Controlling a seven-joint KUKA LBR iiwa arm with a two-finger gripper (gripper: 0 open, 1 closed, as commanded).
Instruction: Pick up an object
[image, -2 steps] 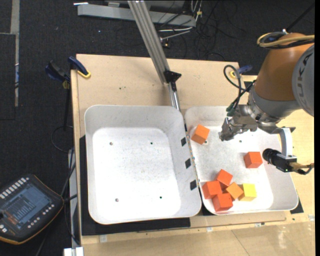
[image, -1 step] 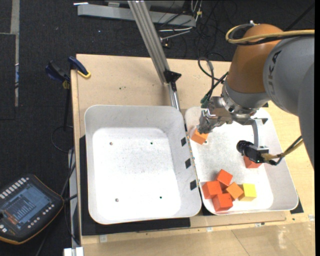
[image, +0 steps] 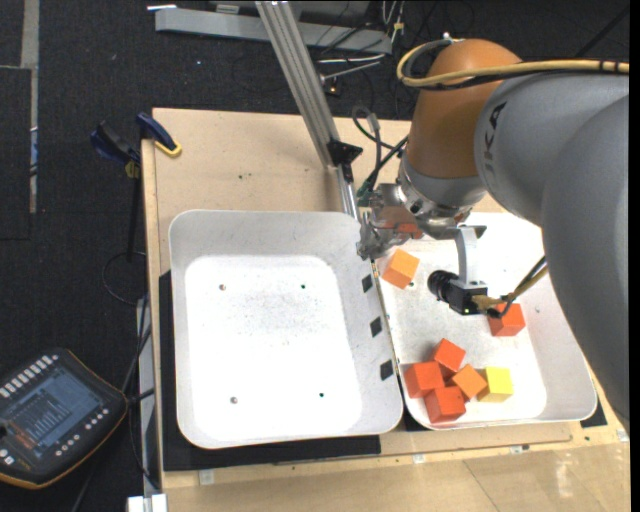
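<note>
A pale wooden bench (image: 250, 150) on a dark floor carries two shallow white bins side by side. The left bin (image: 195, 240), rounded at its corners and speckled with fine dark marks, has a smooth, matte floor. The right bin (image: 560, 390) holds small blocks: an orange cube (image: 401, 269) near its upper left, a red cube (image: 508, 320) toward the right, and a cluster (image: 447, 381) of red and orange cubes with one yellow cube (image: 498, 382) at the near edge. The grey arm (image: 560, 130), orange-banded, hangs over the right bin; its gripper (image: 385, 232) sits just above the orange cube, its state impossible to tell. A handheld pendant (image: 50, 415) lies lower left.
</note>
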